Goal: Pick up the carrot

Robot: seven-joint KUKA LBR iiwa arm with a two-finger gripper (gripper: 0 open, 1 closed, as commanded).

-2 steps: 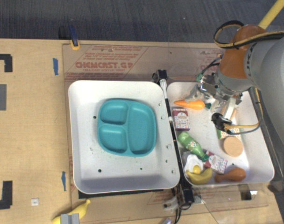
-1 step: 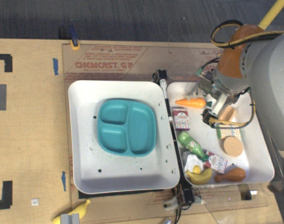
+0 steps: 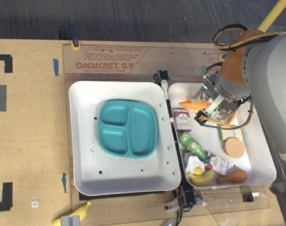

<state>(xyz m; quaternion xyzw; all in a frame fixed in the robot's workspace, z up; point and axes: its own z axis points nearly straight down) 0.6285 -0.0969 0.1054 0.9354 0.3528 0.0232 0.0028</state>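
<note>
Where the jaws hang, a tapered orange carrot (image 3: 192, 105) lies just beside | smooth white bin (image 3: 263, 145) | jaw gap: cannot tell

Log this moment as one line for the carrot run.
task: pick carrot | gripper: low in right bin, beside carrot | carrot: lying in bin, grasp unconfirmed | left bin: teal plate

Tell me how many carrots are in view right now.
1. The carrot lies at the far end of the right bin, beside the arm. The arm covers part of that bin, so another may be hidden.
</note>
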